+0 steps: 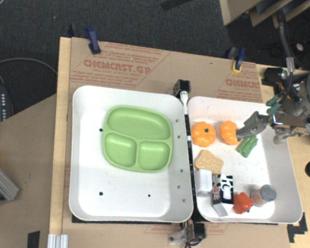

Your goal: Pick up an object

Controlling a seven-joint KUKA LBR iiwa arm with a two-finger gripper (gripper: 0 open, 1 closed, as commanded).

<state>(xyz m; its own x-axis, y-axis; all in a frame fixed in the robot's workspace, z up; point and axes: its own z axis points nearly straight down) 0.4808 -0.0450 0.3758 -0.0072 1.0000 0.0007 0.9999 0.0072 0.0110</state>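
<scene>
two white bins (85,157), one green plate (138,139)

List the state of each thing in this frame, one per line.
Gripper: low over the right bin, by the green item; finger state unclear.
Green item: lying tilted in the right bin, under the gripper.
Green divided plate: flat in the left bin, nothing on it.
Two orange pumpkins: resting side by side.
Cracker: lying flat.
Red item: resting at the near edge.

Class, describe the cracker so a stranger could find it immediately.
Look in the right-hand white bin, near its left wall. Just below the orange pumpkin lies the cracker: flat, tan and speckled, unlike the rounded orange things above it.
</scene>
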